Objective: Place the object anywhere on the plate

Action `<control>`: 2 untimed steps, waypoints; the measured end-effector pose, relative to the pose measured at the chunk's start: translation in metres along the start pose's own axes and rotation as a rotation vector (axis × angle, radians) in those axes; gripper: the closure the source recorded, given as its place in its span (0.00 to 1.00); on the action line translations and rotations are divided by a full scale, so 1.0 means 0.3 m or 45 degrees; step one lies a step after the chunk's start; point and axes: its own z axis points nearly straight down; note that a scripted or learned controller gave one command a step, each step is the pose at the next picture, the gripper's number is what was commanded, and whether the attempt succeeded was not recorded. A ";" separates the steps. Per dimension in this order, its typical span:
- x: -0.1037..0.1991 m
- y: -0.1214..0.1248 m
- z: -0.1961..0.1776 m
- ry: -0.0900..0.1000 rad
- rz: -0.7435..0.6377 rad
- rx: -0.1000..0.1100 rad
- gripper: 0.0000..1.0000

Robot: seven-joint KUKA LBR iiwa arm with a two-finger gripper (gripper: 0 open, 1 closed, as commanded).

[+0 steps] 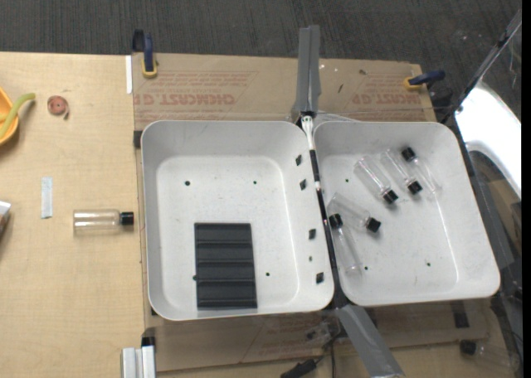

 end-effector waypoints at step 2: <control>0.238 0.048 0.001 0.000 -0.002 0.000 0.00</control>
